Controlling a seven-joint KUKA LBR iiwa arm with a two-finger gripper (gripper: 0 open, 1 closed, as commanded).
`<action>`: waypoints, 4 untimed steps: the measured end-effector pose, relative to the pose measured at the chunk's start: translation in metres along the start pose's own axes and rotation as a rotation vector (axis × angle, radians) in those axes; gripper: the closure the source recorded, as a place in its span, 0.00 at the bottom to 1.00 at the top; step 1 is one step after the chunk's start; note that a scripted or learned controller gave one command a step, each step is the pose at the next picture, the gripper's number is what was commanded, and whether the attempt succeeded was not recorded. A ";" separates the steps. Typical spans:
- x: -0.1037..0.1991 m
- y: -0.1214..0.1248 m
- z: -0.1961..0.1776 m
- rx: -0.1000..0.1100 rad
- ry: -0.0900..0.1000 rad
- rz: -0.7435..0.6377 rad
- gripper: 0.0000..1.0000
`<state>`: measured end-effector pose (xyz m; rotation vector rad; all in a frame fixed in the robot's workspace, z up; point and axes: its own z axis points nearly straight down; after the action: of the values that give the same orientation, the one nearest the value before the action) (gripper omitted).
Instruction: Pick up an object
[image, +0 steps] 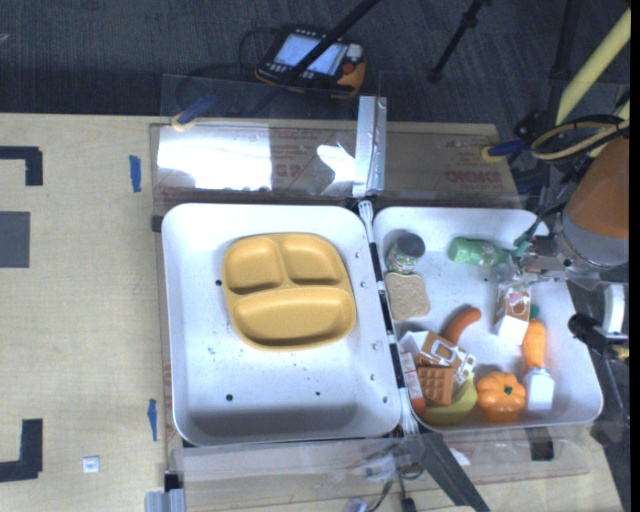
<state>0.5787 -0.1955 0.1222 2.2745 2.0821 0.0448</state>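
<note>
The arm (600, 205) leans in from 3 o'clock, its gripper (530, 262) low over the right bin's (440, 218) 2 o'clock corner, perhaps touching a small packet (516, 302); how far it is open I cannot tell. Packet printing is too blurred to read.

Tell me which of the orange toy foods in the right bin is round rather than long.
The pumpkin by the bin's near wall: squat and round, while the carrot and the sausage are long.
</note>
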 end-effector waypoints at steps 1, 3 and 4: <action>0.014 0.005 -0.051 0.061 0.018 -0.055 1.00; 0.009 -0.002 0.009 0.032 0.011 -0.047 0.00; 0.006 0.000 -0.003 0.025 0.003 -0.046 1.00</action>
<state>0.5787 -0.1893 0.1252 2.2415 2.1478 0.0203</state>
